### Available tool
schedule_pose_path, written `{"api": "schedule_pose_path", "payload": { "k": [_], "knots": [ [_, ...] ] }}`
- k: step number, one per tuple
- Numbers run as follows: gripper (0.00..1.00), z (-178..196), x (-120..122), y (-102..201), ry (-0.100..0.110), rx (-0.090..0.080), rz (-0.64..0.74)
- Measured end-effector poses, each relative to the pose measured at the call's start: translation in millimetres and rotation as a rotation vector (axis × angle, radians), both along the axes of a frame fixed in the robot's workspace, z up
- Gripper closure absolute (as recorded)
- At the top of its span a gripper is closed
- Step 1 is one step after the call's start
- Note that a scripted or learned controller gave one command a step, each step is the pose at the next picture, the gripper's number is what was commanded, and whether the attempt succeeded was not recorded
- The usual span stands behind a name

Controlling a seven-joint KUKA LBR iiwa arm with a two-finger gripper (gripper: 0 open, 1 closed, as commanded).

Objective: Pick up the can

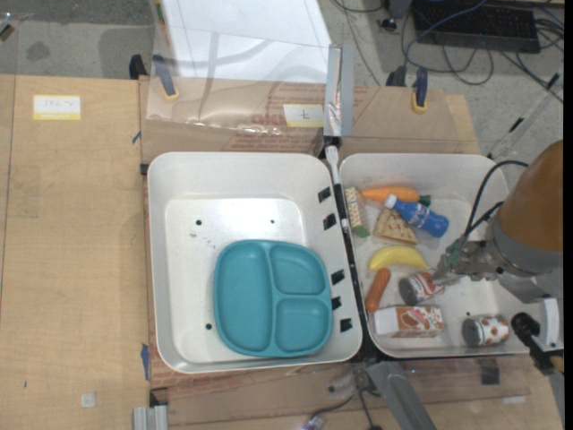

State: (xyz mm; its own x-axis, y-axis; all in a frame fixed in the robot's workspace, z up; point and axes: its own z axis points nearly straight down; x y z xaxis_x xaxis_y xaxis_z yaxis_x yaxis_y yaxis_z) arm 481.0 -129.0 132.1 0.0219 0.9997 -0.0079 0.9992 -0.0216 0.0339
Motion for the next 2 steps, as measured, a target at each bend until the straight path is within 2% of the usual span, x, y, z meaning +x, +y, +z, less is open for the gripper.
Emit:
{"api": "schedule_pose_path", "payload": {
  "k": [1,2],
  "knots": [
    [0.00,-0.2,-0.3,-0.6,0.001,-0.001,-0.001],
    [0.00,-37.6,-1.8,66.1,0.021,0.006,-0.245]
  ]
}}
